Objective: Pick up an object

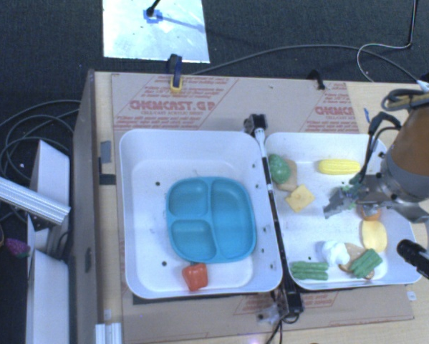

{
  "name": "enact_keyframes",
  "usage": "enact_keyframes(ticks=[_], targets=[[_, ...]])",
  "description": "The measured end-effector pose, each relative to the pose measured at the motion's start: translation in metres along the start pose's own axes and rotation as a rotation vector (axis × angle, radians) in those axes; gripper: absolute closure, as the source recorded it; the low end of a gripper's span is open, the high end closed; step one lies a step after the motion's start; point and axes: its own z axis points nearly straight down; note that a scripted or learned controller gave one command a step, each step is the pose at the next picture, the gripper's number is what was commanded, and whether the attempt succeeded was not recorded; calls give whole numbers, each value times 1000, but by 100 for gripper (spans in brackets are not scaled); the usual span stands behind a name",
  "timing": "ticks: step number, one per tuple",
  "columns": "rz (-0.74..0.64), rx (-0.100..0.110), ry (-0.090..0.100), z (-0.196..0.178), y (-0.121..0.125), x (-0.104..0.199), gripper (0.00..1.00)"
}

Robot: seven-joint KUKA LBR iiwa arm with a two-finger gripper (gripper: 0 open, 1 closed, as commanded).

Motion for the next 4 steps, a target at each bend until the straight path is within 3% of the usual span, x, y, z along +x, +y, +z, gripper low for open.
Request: enact_keyframes(ticks=[1, 2, 3, 4], targets=[[2, 4, 1, 125, 41, -5, 0], [0, -5, -1, 132, 104, -36, 0], [-2, -3, 0, 78, 167, -12, 0], [1, 0, -1, 130, 177, -31, 0]])
